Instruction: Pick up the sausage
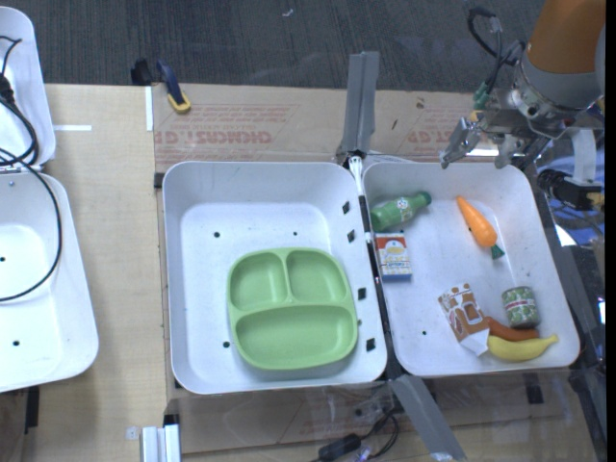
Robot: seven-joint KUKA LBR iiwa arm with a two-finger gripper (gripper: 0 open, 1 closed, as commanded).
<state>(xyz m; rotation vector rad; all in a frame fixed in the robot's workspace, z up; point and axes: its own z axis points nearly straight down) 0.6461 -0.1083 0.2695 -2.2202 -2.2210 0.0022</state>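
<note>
The sausage [510,332] lies low in the right bin [423,349], long way from 10 to 4 o'clock. The gripper [486,147], spread wide and holding nothing, hangs far up at its 12 o'clock.

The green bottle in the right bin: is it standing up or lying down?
Lying down. The green bottle rests on its side on the right bin floor, cap pointing right.

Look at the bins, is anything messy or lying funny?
A little. In the right bin, the green bottle lies on its side instead of standing. The sausage is squeezed in a pile at the near corner, between the banana, the can and a wrapped snack. Nothing looks spilled or broken.
</note>
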